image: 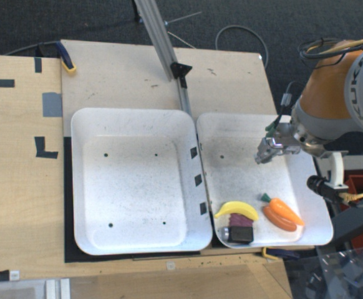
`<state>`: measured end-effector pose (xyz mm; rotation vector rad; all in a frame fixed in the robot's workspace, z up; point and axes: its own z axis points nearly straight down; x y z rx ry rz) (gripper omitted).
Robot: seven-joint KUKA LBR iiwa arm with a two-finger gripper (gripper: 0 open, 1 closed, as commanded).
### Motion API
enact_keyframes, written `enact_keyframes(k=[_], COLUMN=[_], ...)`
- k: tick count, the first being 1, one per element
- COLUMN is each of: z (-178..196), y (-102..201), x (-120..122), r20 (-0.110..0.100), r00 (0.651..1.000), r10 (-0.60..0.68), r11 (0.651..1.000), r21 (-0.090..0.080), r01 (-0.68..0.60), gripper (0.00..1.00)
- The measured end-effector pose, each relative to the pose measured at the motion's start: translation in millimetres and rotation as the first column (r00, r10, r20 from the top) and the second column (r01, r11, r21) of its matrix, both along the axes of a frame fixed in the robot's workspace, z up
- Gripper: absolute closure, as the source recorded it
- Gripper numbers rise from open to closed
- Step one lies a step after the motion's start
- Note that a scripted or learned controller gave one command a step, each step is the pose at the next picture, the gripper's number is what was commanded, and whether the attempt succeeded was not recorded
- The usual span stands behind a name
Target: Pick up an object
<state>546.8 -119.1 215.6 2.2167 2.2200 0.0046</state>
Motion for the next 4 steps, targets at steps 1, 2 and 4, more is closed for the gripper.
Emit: enact_keyframes(k=[1, 2, 4], z=[49, 46, 30], y=[3, 52, 156], x=[10, 31, 46], r20=[-0.001, -0.005, -0.009], r00=[1.000, 1.000, 1.000], r10=[0.001, 0.005, 0.005], r11=[1.000, 1.000, 1.000], r21=[0.000, 0.002, 0.002], r01=[-0.001, -0.005, -0.005], gripper=[1.00, 1.00, 1.00])
